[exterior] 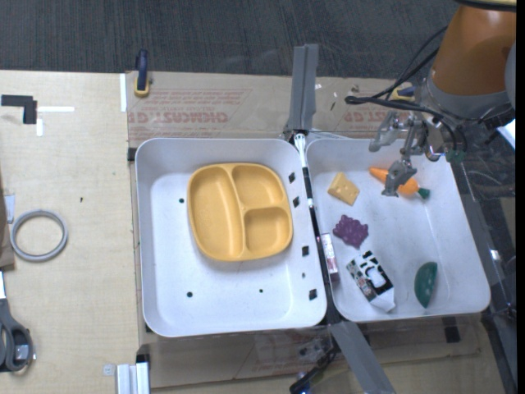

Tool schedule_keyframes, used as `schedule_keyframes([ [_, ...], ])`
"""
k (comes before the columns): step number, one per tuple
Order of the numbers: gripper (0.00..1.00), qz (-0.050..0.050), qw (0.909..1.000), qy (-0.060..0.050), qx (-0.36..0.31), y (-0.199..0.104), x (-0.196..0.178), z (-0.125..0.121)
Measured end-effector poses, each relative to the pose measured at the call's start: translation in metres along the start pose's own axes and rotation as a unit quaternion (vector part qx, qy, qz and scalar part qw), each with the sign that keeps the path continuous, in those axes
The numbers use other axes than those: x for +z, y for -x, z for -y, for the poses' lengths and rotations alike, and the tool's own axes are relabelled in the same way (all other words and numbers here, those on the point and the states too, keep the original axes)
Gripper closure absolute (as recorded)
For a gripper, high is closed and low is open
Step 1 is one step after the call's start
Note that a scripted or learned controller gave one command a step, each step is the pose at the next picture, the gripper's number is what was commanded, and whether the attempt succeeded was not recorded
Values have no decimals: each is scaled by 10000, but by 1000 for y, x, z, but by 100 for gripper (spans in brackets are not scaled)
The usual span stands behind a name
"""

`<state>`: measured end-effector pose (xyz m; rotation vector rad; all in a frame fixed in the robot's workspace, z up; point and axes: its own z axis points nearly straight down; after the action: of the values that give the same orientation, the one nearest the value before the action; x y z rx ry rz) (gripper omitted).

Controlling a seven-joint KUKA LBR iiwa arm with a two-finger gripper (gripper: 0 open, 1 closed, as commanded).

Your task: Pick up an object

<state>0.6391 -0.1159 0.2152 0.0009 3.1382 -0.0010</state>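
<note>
From the camera view, your tool (pixel 401 177) hangs over the back of the right bin (pixel 472 245), right at the toy carrot (pixel 396 182). Its lower finger overlaps the carrot's orange body, but you cannot tell whether the fingers are spread or pinched, or whether the carrot sits between them.

Judge the carrot as your likeliest target: small, light, probably hard plastic, smooth enough to slip. Take it across the thick orange middle, not the green leafy end, which tapers.

Other candidates lie in the same bin. The yellow cheese wedge (pixel 344 189) sits just left of the carrot (flat sides, an easy pinch). The purple grape bunch (pixel 351 231) looks knobbly, the black-and-white packet (pixel 372 279) thin and floppy, and the green piece (pixel 426 284) near the front rounded and slick.

The yellow divided plate (pixel 240 211) lies in the left bin (pixel 156 245).
</note>
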Motion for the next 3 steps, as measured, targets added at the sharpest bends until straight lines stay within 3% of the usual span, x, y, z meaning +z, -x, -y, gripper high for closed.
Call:
schedule_keyframes([
  [1,0,-3,9957,-2,922,19,80,14],
  [2,0,-6,9626,-6,2708,-2,116,-16],
  [3,100,19,9631,-13,2691,-1,106,-16],
])
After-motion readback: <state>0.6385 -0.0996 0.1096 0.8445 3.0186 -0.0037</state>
